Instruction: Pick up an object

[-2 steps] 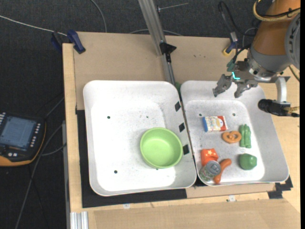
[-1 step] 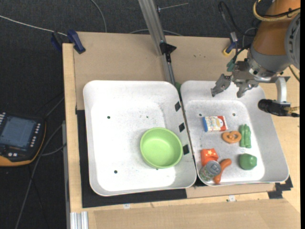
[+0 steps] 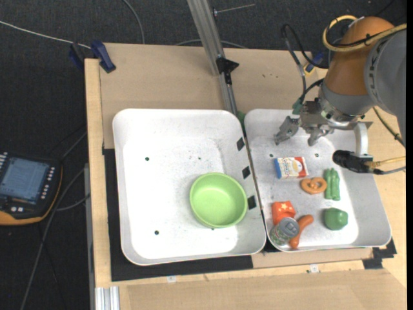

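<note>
My gripper (image 3: 301, 134) hangs over the far part of the right bin (image 3: 266, 129), its fingers spread open with nothing between them. Just in front of it lies a small blue and white box (image 3: 290, 167). Further forward in the same bin are an orange pretzel-shaped toy (image 3: 313, 186), a green pod (image 3: 332, 183), a green round fruit (image 3: 335, 219), an orange block (image 3: 282, 210), a carrot-like orange piece (image 3: 299, 230) and a grey round tin (image 3: 284, 228). A lime green bowl (image 3: 218, 199) sits in the left bin (image 3: 148, 173).
A metal pole (image 3: 210, 34) slants up from between the bins at the back. Cables run along the right side near the arm. A handheld pendant (image 3: 26, 186) lies off the bench at the left.
</note>
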Tool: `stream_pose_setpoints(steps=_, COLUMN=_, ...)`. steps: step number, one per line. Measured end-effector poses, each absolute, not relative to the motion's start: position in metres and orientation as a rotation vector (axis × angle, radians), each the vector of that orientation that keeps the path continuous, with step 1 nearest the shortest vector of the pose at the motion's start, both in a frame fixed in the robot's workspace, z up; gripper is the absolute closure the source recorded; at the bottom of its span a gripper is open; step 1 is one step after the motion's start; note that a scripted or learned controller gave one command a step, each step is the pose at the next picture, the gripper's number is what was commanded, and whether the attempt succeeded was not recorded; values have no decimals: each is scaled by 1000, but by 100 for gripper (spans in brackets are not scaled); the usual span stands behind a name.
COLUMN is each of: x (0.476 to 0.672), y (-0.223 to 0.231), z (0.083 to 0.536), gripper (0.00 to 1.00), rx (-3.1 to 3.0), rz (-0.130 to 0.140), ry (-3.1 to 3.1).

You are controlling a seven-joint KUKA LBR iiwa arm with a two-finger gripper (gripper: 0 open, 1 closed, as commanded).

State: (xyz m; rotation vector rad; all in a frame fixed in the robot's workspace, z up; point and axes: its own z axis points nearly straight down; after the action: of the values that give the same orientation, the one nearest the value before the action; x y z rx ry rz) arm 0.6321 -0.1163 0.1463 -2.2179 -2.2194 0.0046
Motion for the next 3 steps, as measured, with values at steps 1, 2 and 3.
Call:
stream_pose_setpoints(steps=1, x=631, y=-116, z=94, gripper=0, rx=-2219, rz=4, ry=-2220)
stream_pose_setpoints(steps=2, x=633, y=-116, z=107, gripper=100, rx=-2222, rz=-2, ry=-2223)
stream_pose_setpoints(steps=3, x=631, y=-110, z=153, gripper=100, rx=-2223, rz=-5, ry=-2225)
